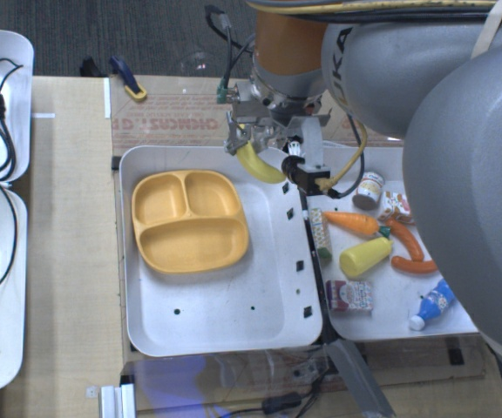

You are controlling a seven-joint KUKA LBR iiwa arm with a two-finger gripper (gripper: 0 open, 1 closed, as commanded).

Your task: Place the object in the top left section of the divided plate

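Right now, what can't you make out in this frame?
- Banana: its upper end is hidden under the gripper, so the grip on it can't be confirmed.
- Right bin: its far right side is covered by the grey arm.
- Bottle: partly behind the arm; label too small to read.
- Can and carton: print too small to read.
- Plate: fully visible, sections bare.
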